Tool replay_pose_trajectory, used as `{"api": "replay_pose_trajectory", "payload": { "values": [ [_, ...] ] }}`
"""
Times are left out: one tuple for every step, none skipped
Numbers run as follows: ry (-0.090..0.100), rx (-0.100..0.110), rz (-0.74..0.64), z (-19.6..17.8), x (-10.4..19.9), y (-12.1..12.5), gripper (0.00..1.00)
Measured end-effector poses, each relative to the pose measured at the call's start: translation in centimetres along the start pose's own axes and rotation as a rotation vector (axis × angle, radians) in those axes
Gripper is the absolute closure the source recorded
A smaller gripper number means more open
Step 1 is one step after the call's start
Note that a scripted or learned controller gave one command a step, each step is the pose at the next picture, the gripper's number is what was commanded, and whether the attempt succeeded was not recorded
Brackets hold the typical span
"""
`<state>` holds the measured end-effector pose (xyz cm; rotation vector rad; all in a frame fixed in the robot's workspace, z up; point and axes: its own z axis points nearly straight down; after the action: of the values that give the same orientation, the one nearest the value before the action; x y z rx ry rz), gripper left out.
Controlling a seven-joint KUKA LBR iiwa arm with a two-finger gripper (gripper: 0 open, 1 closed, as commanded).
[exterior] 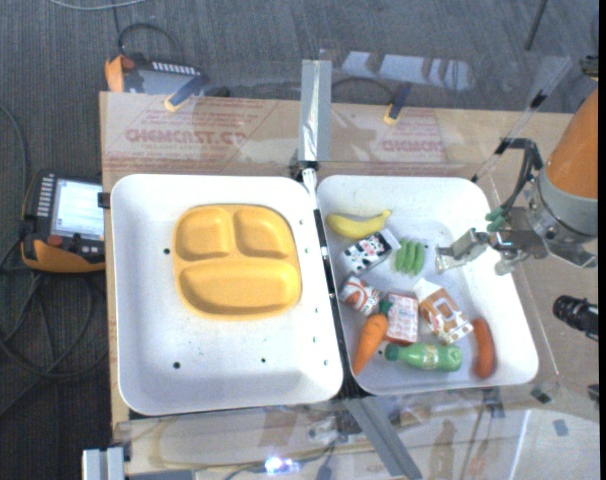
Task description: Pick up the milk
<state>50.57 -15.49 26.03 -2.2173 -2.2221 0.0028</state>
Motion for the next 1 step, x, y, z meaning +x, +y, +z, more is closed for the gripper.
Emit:
{"api": "replay_pose_trajectory", "payload": {
  "values": [
    [0.001,0.003,0.303,10.78,2.41,1.89,0.0]
  ]
}}
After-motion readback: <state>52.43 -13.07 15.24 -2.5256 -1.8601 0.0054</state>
